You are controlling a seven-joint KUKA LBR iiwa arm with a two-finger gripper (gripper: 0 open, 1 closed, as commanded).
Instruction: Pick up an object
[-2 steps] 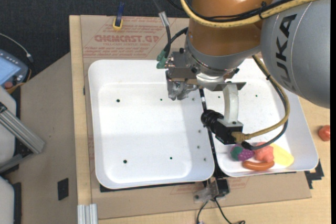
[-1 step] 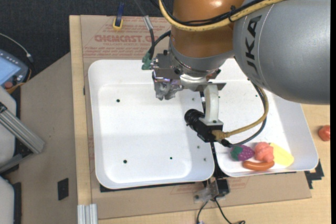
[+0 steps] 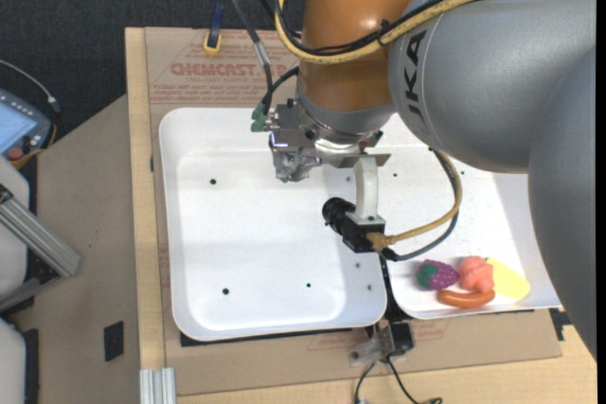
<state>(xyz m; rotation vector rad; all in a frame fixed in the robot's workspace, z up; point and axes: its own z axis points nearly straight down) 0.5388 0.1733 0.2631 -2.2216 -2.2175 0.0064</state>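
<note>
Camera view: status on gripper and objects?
Gripper over left bin, fingers not readable. Toy pieces clustered in right bin, near corner, untouched. Arm overhangs right bin.

Smooth white plastic bins (image 3: 189,203) sit on matt brown cardboard (image 3: 189,61).

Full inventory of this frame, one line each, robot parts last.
Left bin: 1, white, centre-left on the bench.
Right bin: 1, white, to the right, partly under the arm.
Purple toy: 1, purple, near corner of the right bin.
Orange toy: 1, orange, long, beside the purple one.
Pink toy: 1, pink-red, next to the purple one.
Yellow toy: 1, yellow, right of the pink one.
Cardboard: 1 sheet, brown, under the bins.
Arm: 1, grey with orange band, entering from the right.
Gripper: 1, metal, over the left bin's far side.
</note>
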